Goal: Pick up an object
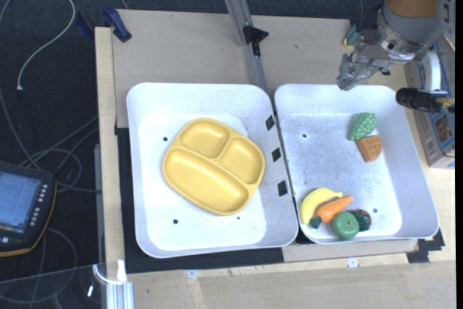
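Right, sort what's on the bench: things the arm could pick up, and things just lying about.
For the pick:
gripper
ice cream cone
banana
carrot
green apple
right bin

Lying about:
yellow divided plate
left bin
handheld tablet
cables

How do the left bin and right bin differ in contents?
The left bin holds one large yellow divided plate; the right bin holds several small toy foods. The plate sits near the left bin's middle; the banana, carrot and green ball cluster at the right bin's near edge. Both bins are shallow and white.
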`<action>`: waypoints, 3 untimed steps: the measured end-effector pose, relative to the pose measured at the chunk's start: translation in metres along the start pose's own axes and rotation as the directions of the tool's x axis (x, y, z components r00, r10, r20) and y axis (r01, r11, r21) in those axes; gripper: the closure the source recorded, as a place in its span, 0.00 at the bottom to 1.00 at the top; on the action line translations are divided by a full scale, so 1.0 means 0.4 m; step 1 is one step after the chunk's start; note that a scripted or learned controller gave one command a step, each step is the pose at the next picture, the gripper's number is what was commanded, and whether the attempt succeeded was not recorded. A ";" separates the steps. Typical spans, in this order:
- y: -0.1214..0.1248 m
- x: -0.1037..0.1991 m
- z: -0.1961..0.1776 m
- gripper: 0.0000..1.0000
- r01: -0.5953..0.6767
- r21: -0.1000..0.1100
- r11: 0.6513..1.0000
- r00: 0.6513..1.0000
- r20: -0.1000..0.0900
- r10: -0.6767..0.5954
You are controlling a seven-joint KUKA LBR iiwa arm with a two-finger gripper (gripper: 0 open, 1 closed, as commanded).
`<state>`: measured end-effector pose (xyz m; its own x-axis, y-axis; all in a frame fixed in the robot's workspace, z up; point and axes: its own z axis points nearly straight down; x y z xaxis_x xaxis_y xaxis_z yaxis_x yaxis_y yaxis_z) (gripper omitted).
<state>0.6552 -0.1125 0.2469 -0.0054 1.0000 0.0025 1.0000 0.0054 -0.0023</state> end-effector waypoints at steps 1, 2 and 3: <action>0.000 0.124 -0.004 1.00 0.000 0.000 1.000 1.000 0.000 0.000; -0.040 0.265 0.024 1.00 0.001 0.002 1.000 1.000 -0.001 -0.001; -0.068 0.395 -0.001 1.00 0.002 0.000 1.000 1.000 -0.001 -0.002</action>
